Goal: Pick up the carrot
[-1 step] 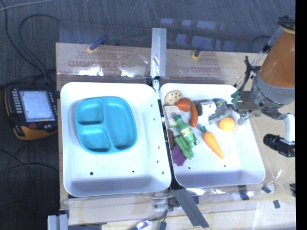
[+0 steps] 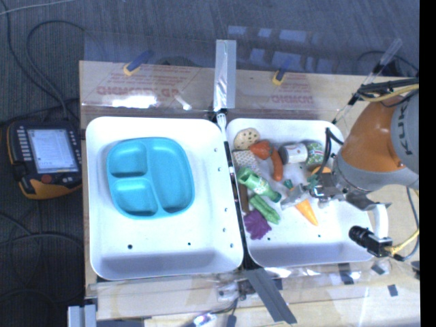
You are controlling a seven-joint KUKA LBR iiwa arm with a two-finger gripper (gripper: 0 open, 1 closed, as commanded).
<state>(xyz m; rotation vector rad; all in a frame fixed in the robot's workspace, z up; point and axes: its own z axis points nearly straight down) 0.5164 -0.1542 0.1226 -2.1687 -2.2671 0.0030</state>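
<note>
the carrot (image 2: 308,212) lies in the right bin (image 2: 334,251), an orange cone pointing toward the bin's near wall, at the near edge of a heap of toy food: green vegetables (image 2: 261,193) just to its left, a purple piece (image 2: 257,225) further left and nearer the front, a red piece (image 2: 276,163) and a can (image 2: 296,153) behind it. the arm (image 2: 373,148) reaches in from the right and its claw (image 2: 320,191) sits low just above and behind the carrot's thick end, so the step in hand looks like the final approach to the grasp, not yet a lift. whether the claw is apart or together i cannot tell (the wrist and clutter hide it), and nothing shows the carrot gripped. the next move calls for settling over the carrot's body, away from the green pieces, closing across its width and then lifting straight up. the left bin (image 2: 102,251) holds a blue divided tray (image 2: 150,176), well apart from all this.
</note>
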